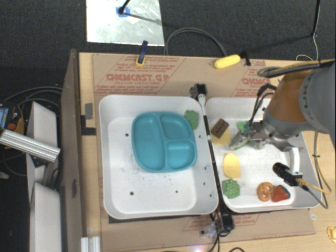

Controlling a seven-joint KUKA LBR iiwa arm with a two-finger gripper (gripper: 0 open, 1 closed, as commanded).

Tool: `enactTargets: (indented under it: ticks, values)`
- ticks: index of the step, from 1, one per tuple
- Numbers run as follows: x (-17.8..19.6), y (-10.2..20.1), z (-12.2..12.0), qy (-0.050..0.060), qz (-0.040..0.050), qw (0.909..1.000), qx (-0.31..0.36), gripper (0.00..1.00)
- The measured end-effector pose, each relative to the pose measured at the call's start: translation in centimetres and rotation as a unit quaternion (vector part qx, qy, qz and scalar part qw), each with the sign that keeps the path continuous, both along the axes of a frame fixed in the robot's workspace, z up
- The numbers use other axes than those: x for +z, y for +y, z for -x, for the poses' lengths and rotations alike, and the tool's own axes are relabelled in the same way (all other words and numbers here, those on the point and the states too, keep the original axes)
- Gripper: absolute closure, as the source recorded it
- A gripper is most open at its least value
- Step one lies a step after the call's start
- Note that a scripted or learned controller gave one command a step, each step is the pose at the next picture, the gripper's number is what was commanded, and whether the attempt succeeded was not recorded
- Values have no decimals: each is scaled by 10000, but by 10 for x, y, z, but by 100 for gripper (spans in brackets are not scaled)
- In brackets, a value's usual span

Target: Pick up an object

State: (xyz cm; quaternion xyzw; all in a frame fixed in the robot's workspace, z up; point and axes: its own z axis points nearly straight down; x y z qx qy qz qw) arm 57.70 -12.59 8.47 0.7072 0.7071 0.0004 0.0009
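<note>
The arm comes in from the right and bends down into the right bin (257, 106). My gripper (240, 140) is low over the floor of that bin, near its left half. A small green item (242, 125) lies just above the gripper tip, very close to it. A brown block (219, 126) rests on a pale yellow piece (222, 136) to the gripper's left. Below the gripper lies a yellow oval item (231, 165). Nothing is visibly held.
The right bin's front holds a green bumpy item (231, 188), an orange ring (265, 191) and a red item (281, 193). In the left bin (121, 193) sits a blue divided plate (164, 141) with a green item (192, 118) at its corner.
</note>
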Motion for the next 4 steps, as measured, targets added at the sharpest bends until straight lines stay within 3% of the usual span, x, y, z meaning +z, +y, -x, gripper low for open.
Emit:
enactTargets:
  ticks: [1,2,3,4]
  values:
    - [43,0,-15,-15,2,10000,24,0]
    - [-1,-64,-19,-11,5,10000,-9,0]
    - [67,17,-14,-29,-16,10000,59,0]
    - [-3,-46,-31,-2,4,10000,-10,0]
